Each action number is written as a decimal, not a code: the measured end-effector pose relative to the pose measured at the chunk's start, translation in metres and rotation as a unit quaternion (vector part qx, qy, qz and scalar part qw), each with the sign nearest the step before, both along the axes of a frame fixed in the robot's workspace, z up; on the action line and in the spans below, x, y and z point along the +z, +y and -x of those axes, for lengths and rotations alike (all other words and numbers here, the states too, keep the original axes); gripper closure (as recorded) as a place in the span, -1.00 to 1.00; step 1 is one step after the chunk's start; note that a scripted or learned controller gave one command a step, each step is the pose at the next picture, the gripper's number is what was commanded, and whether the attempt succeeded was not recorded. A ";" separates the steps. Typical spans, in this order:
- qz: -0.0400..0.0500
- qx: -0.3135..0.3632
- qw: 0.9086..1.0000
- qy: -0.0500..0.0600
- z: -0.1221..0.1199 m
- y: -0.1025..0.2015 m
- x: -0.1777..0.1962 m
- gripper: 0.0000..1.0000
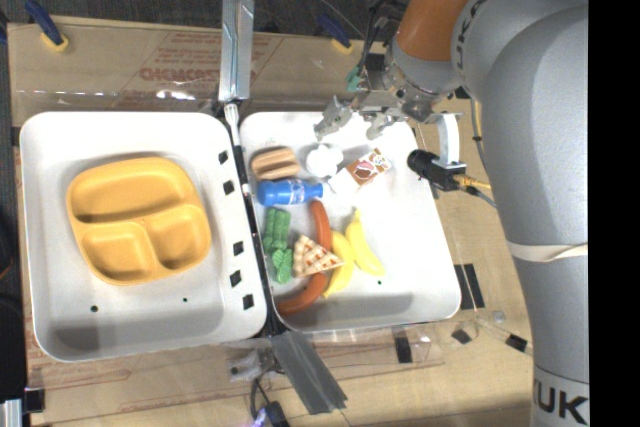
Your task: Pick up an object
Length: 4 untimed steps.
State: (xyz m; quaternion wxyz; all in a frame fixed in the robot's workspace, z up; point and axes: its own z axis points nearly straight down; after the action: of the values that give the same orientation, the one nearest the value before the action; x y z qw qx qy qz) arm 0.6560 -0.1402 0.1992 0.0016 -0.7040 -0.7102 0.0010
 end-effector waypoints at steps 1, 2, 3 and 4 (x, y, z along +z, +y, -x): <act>0.001 -0.085 0.996 -0.009 0.064 0.011 -0.085 -1.00; 0.000 -0.026 1.000 -0.001 0.079 -0.010 -0.106 -1.00; -0.001 0.025 1.000 0.001 0.079 0.017 -0.108 -1.00; -0.001 0.027 1.000 0.001 0.078 0.017 -0.098 1.00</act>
State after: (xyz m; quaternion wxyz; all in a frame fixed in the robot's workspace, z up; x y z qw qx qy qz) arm 0.5779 -0.1233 0.1014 0.0035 -0.6849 -0.7287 0.0013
